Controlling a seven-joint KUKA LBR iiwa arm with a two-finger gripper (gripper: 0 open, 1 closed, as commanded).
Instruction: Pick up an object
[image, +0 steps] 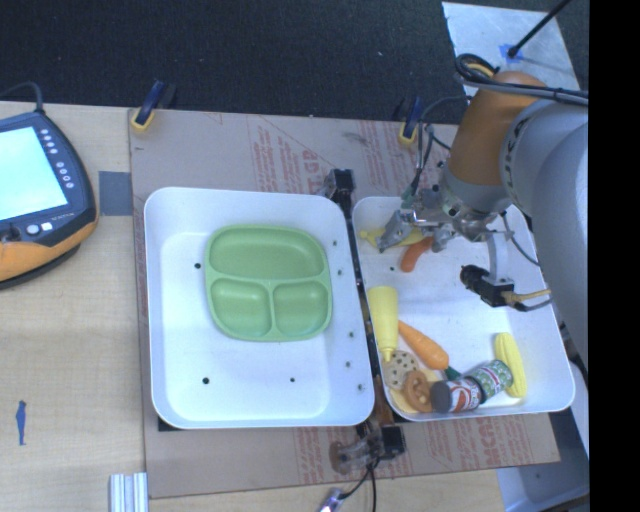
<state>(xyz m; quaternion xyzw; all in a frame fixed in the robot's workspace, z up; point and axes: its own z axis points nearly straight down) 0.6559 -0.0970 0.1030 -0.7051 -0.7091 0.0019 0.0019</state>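
A: What sits at left?
B: A green divided plate in the left bin.
A: And right?
B: In the right bin, a carrot lies mid-bin. At its far end the gripper hovers by a small orange piece; its grasp can't be told.

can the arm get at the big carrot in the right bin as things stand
Probably yes. The carrot lies on top near the middle of the right bin, nothing covering it, and the gripper hangs over the same bin's far end.
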